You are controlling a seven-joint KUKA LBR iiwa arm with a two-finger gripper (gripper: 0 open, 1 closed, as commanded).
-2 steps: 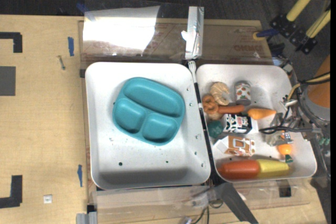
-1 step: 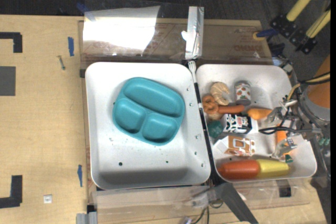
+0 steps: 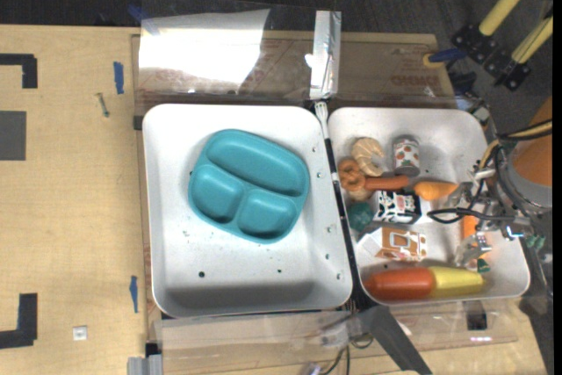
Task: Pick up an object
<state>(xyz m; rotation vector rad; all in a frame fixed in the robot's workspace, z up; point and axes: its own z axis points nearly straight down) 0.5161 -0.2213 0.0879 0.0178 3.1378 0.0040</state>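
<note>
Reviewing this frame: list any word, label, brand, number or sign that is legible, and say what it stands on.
No text reads clearly.
Brown panel behind the right bin: faint printed marks, too blurred to read.
Small white can: printed label, too small to read.
Black-and-white packet: pattern or print, unreadable.
White-and-orange packet: printed graphic, unreadable.
Teal tray in the left bin: no markings visible.

small toys (image 3: 399, 215) lie jumbled (some touching) in the right bin (image 3: 439, 120).
</note>
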